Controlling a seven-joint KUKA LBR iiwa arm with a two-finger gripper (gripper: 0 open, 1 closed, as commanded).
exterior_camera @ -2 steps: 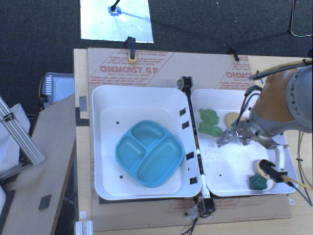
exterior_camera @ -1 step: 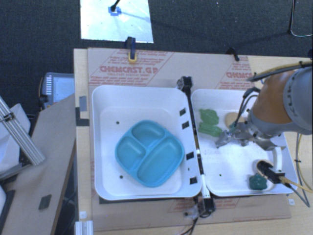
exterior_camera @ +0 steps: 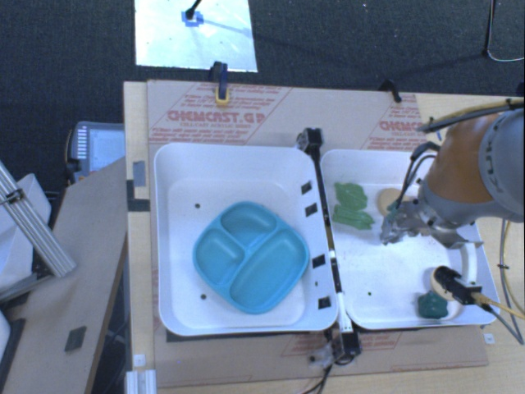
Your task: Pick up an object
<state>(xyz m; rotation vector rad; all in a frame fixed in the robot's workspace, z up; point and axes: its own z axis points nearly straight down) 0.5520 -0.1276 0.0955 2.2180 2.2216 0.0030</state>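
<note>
My gripper [exterior_camera: 392, 228] hangs low over the middle of the right bin [exterior_camera: 373, 298], with the arm reaching in from the right. Just left of it lies a light green lumpy object [exterior_camera: 353, 205], close to the gripper tip. A tan round object [exterior_camera: 386, 197] sits right behind the gripper, partly hidden by the wrist. A dark teal lump [exterior_camera: 431, 305] rests in the bin's near right corner. I see nothing held by the gripper.
A blue divided plate [exterior_camera: 250, 255] lies in the middle of the left bin [exterior_camera: 176, 220]. A black-clipped divider [exterior_camera: 321, 220] runs between the two bins. Bare white floor lies in the right bin in front of the gripper.
</note>
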